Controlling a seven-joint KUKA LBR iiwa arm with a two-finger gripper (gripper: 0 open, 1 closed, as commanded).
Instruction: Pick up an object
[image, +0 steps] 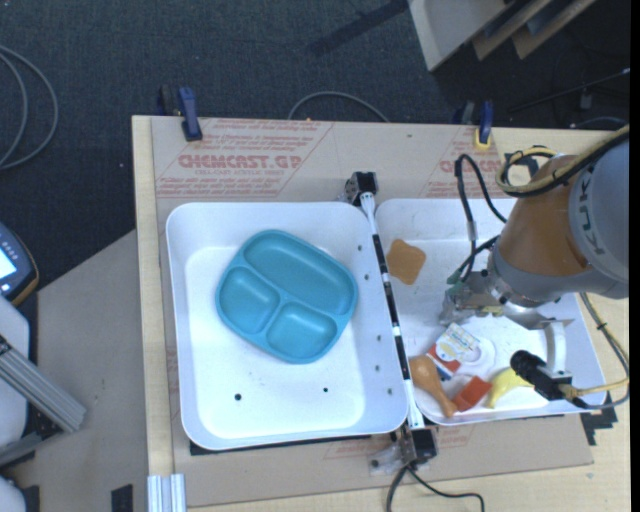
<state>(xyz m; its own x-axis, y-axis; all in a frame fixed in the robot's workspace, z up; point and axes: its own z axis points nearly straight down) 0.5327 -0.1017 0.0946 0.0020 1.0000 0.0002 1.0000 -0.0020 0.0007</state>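
My gripper (463, 306) is down in the right bin (430, 215), near its middle, at the end of the arm's orange band. Just below it lies a white round packet with a coloured label (461, 347), close to the gripper or touching it. A tan flat piece (406, 260) lies to the gripper's left near the divider. At the bin's front edge sit an orange carrot-like piece (431, 377), a red-orange piece (471, 392) and a yellow piece (506, 387).
The left bin (200, 390) holds a blue divided plate (287, 295) in its upper middle. Blue clamps (187, 106) grip the bench's back edge. Black cables run over the right bin's back wall.
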